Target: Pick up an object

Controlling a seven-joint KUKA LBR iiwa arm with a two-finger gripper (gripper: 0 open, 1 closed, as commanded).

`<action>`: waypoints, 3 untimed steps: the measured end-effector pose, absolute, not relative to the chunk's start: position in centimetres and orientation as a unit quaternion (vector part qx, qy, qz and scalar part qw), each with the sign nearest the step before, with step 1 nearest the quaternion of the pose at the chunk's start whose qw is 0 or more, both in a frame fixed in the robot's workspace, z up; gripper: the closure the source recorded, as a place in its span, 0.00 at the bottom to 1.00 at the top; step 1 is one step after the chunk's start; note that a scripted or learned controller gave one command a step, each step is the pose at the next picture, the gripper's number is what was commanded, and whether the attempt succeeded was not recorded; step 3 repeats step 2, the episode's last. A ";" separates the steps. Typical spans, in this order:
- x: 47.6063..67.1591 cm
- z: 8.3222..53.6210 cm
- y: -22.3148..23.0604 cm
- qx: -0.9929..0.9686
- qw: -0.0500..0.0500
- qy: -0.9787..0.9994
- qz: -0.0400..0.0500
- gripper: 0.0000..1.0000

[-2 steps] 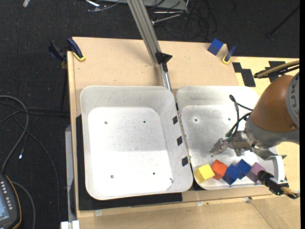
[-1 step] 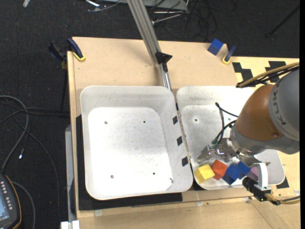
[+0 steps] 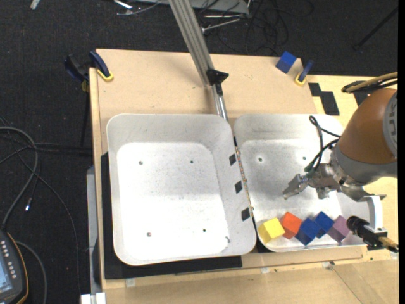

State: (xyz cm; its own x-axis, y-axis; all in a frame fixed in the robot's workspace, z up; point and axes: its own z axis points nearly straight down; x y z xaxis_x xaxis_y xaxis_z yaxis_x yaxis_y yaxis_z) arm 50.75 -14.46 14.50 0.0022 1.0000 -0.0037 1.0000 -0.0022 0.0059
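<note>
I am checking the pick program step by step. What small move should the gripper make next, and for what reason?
Probably a short move toward the bin's near edge, then down. The gripper hangs over bare floor of the right bin, holding nothing, while the blocks lie in a row along the front wall: yellow block, orange block, blue blocks, purple block. The orange one looks nearest.

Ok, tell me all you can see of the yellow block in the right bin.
The yellow block is a small, matte cube, looking like foam or painted wood. It sits at the near left corner of the right bin, by the rim, leftmost in a row of blocks, touching or almost touching the orange block. The tool is above, apart.
</note>
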 end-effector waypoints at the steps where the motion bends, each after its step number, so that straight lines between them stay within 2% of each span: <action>1: 49.0 9.4 -10.1 0.706 0.001 0.708 0.000 0.00; 2: 49.2 19.9 -9.7 0.706 0.004 0.709 0.003 0.00; 3: 49.2 19.9 -9.7 0.706 0.004 0.709 0.003 0.00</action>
